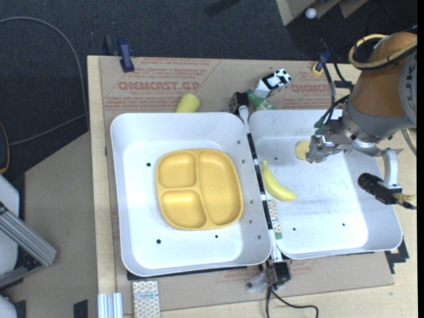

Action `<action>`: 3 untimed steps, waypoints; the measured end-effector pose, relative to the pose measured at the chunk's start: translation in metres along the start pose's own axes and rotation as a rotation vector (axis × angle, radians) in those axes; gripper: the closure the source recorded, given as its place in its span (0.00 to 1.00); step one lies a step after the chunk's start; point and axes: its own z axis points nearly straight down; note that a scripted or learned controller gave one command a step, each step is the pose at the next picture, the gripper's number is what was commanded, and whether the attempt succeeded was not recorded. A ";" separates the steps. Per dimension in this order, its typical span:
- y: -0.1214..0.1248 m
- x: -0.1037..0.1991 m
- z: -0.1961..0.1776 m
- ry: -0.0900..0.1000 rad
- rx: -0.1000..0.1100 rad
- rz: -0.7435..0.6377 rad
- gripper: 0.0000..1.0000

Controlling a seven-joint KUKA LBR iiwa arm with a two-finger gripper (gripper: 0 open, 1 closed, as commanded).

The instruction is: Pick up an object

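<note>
A: Item one, right bin [371, 240], contents?
B: One yellow banana [277, 185] against its left wall, lying flat. One pale yellow round piece [302, 151] near the back, partly hidden by the arm's tool.
A: Item two, left bin [132, 134]?
B: One yellow divided plate [199, 187], three compartments, resting in the middle.
A: Item three, pincer [317, 148]?
B: Low in the right bin, just beside or touching the round piece. Released or clenched: I cannot tell, the wrist covers it.
A: Off the bins?
B: A yellow cylinder [187, 103] on the bench [99, 111] behind the left bin.
A: Task status?
B: Judged early. Nothing visibly lifted; every object lies on a surface. Grasp and lift remain
</note>
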 end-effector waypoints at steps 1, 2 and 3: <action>-0.001 -0.001 0.001 0.000 0.001 0.001 0.00; 0.040 -0.106 0.006 -0.003 0.000 0.002 0.00; -0.011 -0.058 0.083 0.001 0.004 0.001 0.00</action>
